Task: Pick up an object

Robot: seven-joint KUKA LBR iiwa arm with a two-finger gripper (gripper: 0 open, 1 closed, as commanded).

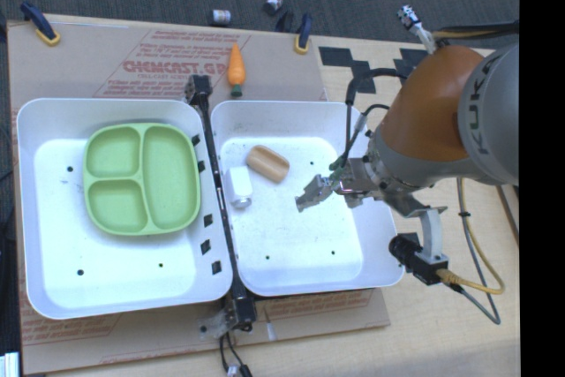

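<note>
In the right bin lie a tan bread-roll-shaped object and a small white block with a grey end, close to the divider. My gripper hangs over the middle right of that bin, to the right of the roll and a little nearer than it. Its fingers look apart, with nothing between them. The grey and orange arm reaches in from the right.
A green three-compartment tray rests in the left bin. An orange carrot-like toy lies on the cardboard behind the bins. Clamps sit at the bench's back edge, and cables trail at the right.
</note>
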